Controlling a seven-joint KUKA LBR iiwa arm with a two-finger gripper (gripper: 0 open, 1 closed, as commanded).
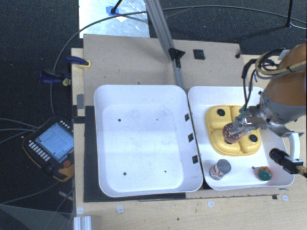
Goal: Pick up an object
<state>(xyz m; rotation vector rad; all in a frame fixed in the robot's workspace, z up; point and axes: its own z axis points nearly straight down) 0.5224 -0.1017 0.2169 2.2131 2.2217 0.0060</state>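
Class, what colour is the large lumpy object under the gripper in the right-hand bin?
Yellow object, with black dots, seen in the camera view.

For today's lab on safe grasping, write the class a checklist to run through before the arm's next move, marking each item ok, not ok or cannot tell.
1. End effector positioned over a target: ok, it sits above the yellow toy.
2. Finger state: cannot tell.
3. Object held: cannot tell.
4. Other objects apart from the end effector: ok, the small grey can and the green and orange toy lie nearer the front wall of the right bin.
5. Left bin free for a drop: ok.
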